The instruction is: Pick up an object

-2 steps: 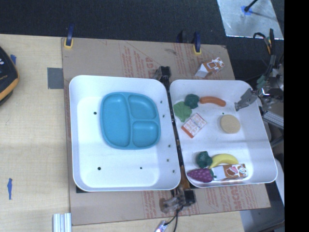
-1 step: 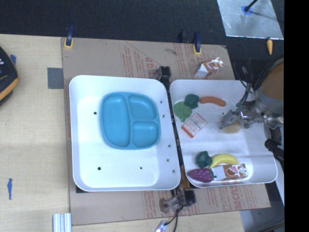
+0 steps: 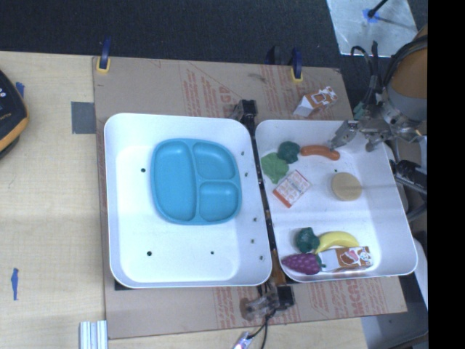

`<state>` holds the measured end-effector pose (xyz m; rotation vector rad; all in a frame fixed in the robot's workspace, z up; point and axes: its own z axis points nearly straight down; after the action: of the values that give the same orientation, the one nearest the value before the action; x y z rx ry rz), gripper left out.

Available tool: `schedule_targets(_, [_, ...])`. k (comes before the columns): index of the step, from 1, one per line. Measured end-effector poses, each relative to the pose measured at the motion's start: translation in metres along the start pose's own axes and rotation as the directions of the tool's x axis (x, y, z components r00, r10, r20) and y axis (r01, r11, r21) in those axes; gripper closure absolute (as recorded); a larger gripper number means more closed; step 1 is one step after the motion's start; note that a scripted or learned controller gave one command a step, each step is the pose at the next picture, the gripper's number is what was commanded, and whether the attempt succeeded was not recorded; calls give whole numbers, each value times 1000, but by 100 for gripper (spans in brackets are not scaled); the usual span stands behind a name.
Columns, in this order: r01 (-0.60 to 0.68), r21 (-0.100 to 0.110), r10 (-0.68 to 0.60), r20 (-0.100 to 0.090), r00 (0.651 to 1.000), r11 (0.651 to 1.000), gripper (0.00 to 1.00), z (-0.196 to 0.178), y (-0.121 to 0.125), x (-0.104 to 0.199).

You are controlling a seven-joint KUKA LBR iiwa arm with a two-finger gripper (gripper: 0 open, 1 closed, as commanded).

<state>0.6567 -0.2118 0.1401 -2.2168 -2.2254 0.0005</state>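
From above and at a slant, the wooden worktop carries a brown cardboard sheet on which two shallow white bins sit side by side, their inner walls nearly touching. The left bin holds a blue divided plate lying flat in its upper middle part. The right bin holds the loose things: a green leafy toy near its upper left, a darker green piece just beside and above it, an orange-red sausage lying crosswise to the right of that, a small red and white packet tilted below the leafy toy, and a tan round disc to the right of the packet. Along the near wall lie a dark green broccoli, a yellow banana touching it on the right, a purple bunch of grapes below, and a small printed carton beside the grapes. Another small carton lies on the cardboard outside the right bin, above its far wall. The arm enters from the right, its pincer hanging over the right bin's upper right corner, just right of the sausage; whether its fingers are apart or together I cannot tell, and nothing is seen between them.
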Motion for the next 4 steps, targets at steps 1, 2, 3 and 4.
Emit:
schedule_targets(1, [1,3,-1,1,1000,1000,0,-42,-115,11])
schedule_targets(2, [0,1,0,0,1000,1000,0,-45,-75,1])
schedule_targets(3, [1,3,-1,0,1000,1000,0,49,-1,0])
schedule_targets(4, [1,4,-1,1,1000,1000,0,48,-74,13])
